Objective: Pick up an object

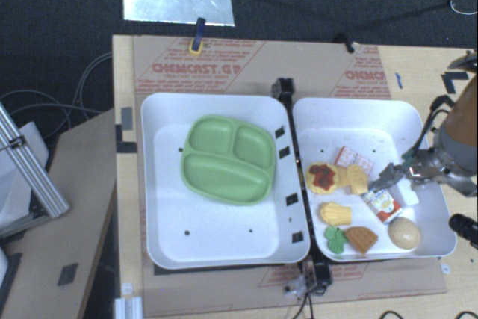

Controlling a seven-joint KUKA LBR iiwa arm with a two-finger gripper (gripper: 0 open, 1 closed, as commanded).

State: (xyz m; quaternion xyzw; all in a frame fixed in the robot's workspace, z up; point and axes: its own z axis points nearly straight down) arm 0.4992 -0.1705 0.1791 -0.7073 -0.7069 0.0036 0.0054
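- Left bin: a green divided plate, its long side running left to right.
- Right bin: toy pizza slice, corn, broccoli, an egg, and a red-and-white carton lying aslant.
- Gripper low over the carton; whether its fingers are apart or together I cannot tell.

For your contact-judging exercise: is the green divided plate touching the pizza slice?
Apart. The camera view shows the green divided plate in the left bin, the pizza slice in the right bin, bin walls between.
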